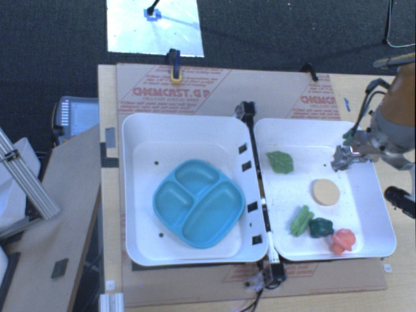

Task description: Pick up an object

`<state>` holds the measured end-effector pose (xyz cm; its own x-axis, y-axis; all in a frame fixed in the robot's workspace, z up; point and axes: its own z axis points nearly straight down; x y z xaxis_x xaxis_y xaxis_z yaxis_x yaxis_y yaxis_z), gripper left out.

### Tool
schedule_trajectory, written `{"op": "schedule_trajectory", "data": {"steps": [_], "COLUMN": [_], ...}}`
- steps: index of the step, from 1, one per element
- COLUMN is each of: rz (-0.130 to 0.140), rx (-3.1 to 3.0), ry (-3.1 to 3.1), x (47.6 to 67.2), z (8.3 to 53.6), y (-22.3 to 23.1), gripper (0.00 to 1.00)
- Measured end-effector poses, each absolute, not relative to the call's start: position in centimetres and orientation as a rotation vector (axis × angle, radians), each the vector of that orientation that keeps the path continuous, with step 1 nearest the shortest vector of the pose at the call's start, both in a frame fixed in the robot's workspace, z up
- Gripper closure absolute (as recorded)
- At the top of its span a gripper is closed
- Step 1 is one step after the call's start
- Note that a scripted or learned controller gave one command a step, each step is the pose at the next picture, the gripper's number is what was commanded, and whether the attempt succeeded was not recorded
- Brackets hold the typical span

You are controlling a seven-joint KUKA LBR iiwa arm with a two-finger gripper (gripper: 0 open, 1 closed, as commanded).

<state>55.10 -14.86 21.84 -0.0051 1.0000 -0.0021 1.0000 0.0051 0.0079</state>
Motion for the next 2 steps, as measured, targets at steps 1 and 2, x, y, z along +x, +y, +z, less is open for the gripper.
{"op": "schedule_trajectory", "data": {"steps": [1, 2], "rz": [0.004, 0.005], "rx": [2.210, 2.209], "ry": [2.231, 2.232], "x": [56.2, 57.8], "z": [21.1, 20.5], "y": [-9.1, -3.9], "gripper": [1.00, 1.00]}}
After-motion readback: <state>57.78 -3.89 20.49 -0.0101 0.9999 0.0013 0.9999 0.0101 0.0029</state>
